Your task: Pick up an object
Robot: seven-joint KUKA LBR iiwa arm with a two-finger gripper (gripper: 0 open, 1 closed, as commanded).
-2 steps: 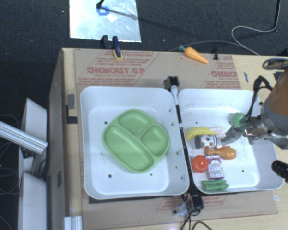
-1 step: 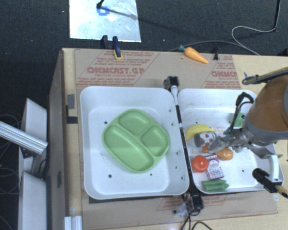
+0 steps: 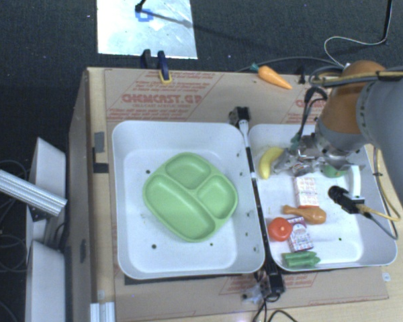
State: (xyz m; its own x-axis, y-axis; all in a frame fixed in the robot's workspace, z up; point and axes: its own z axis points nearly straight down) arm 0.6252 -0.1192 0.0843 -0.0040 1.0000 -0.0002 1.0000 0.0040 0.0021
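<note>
Low over the far end of the right-hand shallow white bin point(image 3: 379, 247), on a cardboard-lined worktop point(image 3: 188, 86): the metal tool point(image 3: 292, 161) of a grey arm with an orange band point(image 3: 363, 106), just beside a yellow plastic banana point(image 3: 269, 161) lying near the bin's left wall. Apart or together, impossible to tell from this slanted overhead angle; nothing visibly held. Nearer in the same bin, clear of the tool: a pink-and-white printed packet point(image 3: 306, 190), a brown toy drumstick point(image 3: 307, 213), a red toy tomato point(image 3: 279, 229), a small red-and-white carton point(image 3: 297, 237) and a green ridged toy vegetable point(image 3: 300, 259). Alone in the left-hand shallow white bin point(image 3: 131, 247), a pale green divided plate point(image 3: 190, 195); outside both, an orange toy carrot point(image 3: 274, 77) at the worktop's far edge. By all appearances the approach stage of the pick, with the banana the likeliest target and no lift begun. Called for next, on this reading: squaring up across the banana's narrow width, settling around it without pinning it against the wall, closing firmly, then rising straight.
</note>
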